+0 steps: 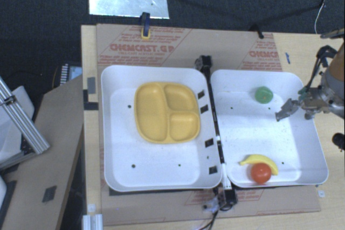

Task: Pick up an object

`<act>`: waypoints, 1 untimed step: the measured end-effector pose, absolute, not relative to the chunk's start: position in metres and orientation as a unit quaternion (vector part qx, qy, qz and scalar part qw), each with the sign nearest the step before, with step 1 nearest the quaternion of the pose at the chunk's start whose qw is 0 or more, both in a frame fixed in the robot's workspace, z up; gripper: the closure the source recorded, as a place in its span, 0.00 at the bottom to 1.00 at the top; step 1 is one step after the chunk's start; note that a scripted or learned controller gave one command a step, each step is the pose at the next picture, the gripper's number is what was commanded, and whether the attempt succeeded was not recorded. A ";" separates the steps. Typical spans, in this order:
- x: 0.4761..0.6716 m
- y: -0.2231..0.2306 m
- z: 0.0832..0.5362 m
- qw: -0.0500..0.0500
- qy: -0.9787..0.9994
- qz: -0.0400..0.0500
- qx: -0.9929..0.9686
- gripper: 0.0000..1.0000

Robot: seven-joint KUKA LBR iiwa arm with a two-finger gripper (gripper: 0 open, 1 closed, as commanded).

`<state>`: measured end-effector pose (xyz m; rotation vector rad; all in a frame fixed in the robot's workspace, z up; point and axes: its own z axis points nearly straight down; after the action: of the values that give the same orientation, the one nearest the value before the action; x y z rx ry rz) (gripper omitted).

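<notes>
Where board shows, red "CHEMCAST GP" (142, 47)

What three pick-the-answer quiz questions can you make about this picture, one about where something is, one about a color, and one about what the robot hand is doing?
1. Where is the yellow plate?
A. left bin
B. right bin
C. on the floor

2. What color is the ball near the right bin's far side?
A. blue
B. green
C. purple

3. What is between the gripper's fingers?
A. the banana
B. the tomato
C. nothing

Answers: 1 A, the divided plate lies in the left bin. 2 B, the ball is green. 3 C, the banana and tomato lie at the near edge, apart from the gripper.
</notes>
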<state>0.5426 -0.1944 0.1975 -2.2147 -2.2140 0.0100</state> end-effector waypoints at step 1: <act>0.546 -0.194 0.204 0.000 -0.708 0.000 -0.706 0.00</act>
<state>0.5457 -0.1939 0.2045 -2.2182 -2.2257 -0.0003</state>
